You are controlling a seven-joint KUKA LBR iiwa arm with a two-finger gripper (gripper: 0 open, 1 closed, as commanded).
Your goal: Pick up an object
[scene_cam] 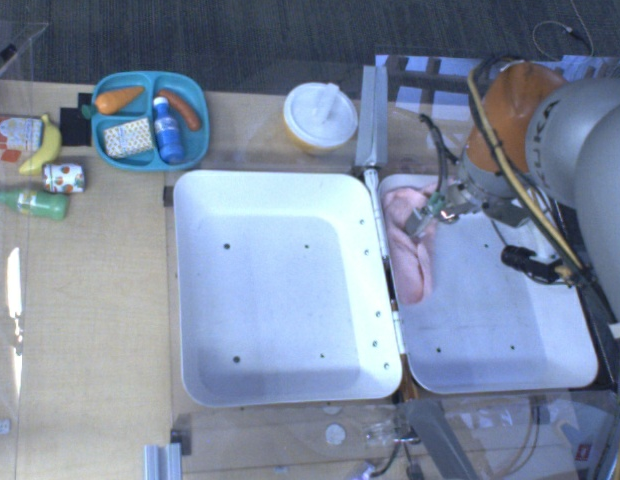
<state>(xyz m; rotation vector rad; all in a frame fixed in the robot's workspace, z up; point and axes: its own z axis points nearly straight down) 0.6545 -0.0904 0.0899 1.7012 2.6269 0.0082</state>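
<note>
The soft, limp pink cloth (408,248) in the right bin (510,338) is best pinched at a raised fold; the gripper (427,215) is seen spread at its upper end.

pink cloth (407,243) | crumpled, elongated | right bin's (510,328) left edge
</note>
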